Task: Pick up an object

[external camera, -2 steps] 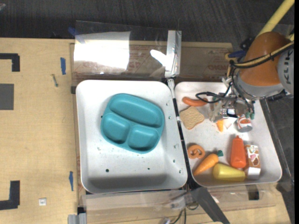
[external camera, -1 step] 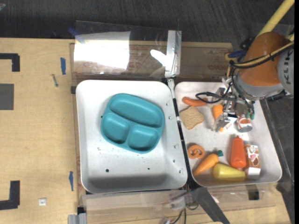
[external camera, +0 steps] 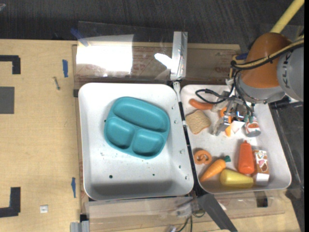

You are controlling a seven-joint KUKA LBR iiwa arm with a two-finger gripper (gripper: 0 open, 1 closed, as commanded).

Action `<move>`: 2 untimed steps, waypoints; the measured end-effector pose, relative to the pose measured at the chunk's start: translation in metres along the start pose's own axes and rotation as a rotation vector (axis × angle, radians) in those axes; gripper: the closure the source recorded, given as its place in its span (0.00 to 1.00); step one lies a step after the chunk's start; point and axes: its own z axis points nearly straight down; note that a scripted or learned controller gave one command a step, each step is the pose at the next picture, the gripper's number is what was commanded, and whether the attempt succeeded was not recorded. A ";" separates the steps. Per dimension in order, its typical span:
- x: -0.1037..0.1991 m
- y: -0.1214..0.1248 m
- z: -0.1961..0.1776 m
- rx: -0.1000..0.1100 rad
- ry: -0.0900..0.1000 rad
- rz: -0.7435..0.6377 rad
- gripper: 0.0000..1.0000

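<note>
A tan cardboard bench top (external camera: pixel 34 129) marked with black tape fills the left side. Next comes the left white bin (external camera: pixel 91 178), holding a teal divided plate (external camera: pixel 137 126) with one long compartment and two smaller ones; it lies flat, slightly turned, near the bin's middle.

The right white bin (external camera: pixel 277 144) touches the left one along their shared rim, and it holds the objects to pick, all small toy foods. Furthest left in it are a tan bread slice (external camera: pixel 198 122) with a speckled face lying flat, a thin orange piece (external camera: pixel 199 104) just above it near the top rim, and an orange pretzel-like ring (external camera: pixel 202 156) below it. A toy carrot (external camera: pixel 213 168) with a green tip lies tilted just beside the ring, its thick end touching a smooth yellow piece (external camera: pixel 236 178) at the bottom rim. To the right of these lies an orange-red bottle shape (external camera: pixel 245 158), and a small printed carton (external camera: pixel 261 161) touches its right side. A small white and red piece (external camera: pixel 252 127) sits above the bottle.

The gripper (external camera: pixel 231 120) hangs low over the upper middle of this bin, between the bread slice and the white and red piece, wrapped in black cables. Whether it is grasping anything cannot be told. The arm's orange band (external camera: pixel 265 62) rises above it at the right.
</note>
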 end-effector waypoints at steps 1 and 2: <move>-0.004 0.001 -0.010 -0.001 -0.018 0.000 1.00; -0.001 0.057 -0.105 -0.004 -0.021 -0.078 1.00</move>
